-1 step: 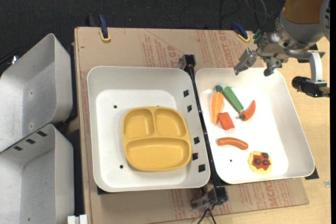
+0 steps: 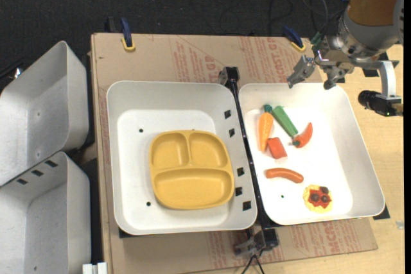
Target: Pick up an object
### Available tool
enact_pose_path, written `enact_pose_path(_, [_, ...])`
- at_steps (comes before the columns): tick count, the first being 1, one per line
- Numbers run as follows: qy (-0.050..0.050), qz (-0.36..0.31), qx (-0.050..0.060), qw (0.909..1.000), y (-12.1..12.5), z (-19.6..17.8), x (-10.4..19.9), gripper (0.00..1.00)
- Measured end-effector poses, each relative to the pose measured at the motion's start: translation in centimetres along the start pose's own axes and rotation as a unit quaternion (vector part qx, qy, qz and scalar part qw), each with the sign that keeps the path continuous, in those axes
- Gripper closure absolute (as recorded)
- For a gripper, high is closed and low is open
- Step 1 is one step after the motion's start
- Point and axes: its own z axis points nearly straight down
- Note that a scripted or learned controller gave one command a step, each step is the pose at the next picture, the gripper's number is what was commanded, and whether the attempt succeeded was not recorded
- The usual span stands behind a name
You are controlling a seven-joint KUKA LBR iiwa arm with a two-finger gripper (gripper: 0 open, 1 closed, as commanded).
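Note:
The right bin [image 2: 350, 138] holds several toy foods: an orange carrot [image 2: 265, 129], a green cucumber [image 2: 284, 121], a red chili [image 2: 305, 135], an orange-red block [image 2: 277, 148], a sausage [image 2: 284, 174] and a small pizza [image 2: 318, 197]. My gripper [image 2: 316, 74] hangs above the bin's far edge, well back from the food. Its two fingers stand apart, open, with nothing between them.
A yellow divided plate [image 2: 191, 169] lies in the left bin [image 2: 125, 138]. Two spare white bins [image 2: 38, 112] sit off the bench at the left. Blue clamps [image 2: 127, 35] hold the cardboard at the back. A black knob [image 2: 376, 101] juts out at the right.

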Motion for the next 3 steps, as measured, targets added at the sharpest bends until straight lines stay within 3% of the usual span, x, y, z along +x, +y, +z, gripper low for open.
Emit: enact_pose_path(3, [0.000,0.001,0.003,1.0000,0.3,15.2,-0.1,0.00])
